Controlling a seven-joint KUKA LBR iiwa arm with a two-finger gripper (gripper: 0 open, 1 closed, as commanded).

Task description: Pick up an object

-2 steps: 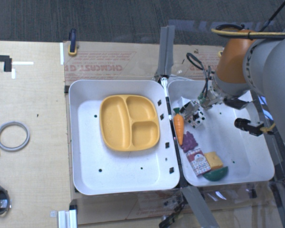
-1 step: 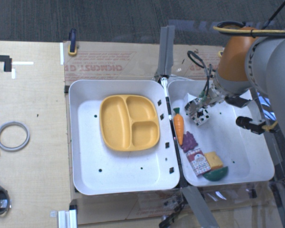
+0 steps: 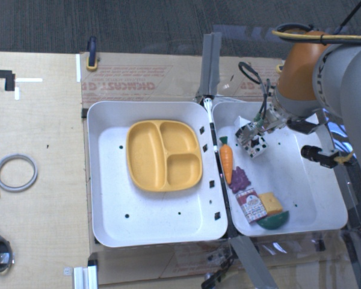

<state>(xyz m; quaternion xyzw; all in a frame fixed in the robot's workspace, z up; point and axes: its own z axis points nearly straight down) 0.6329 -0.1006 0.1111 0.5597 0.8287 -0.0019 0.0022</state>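
- two shallow white bins are seen side by side on the table point(image 3: 42, 101); the left bin point(image 3: 108, 221) carries a yellow divided plate point(image 3: 164, 155) lying flat near its middle.
- the right bin point(image 3: 313, 203) is reached into by the grey arm point(image 3: 343, 83), whose orange band point(image 3: 301, 71) is seen above the wrist.
- the end effector point(image 3: 253, 138) is lowered into the upper left part of the right bin, just beside a small black-and-white spotted object point(image 3: 259, 149); it cannot be told whether the end effector is spread or pressed together, nor whether the spotted object is pinched.
- an orange carrot point(image 3: 227, 160) is laid along the left wall of the right bin, its green top towards the far side.
- a purple bunch of grapes point(image 3: 238, 179) is found just below the carrot, touching or nearly touching it.
- a red-and-white small carton point(image 3: 251, 205) is laid below the grapes, with a yellow block point(image 3: 271, 203) just beside it on the right.
- a green rounded object point(image 3: 274, 221) is placed against the yellow block, near the front wall of the bin.
- a grey tape ring point(image 3: 15, 172) is seen on the table, well apart from the bins on the left.
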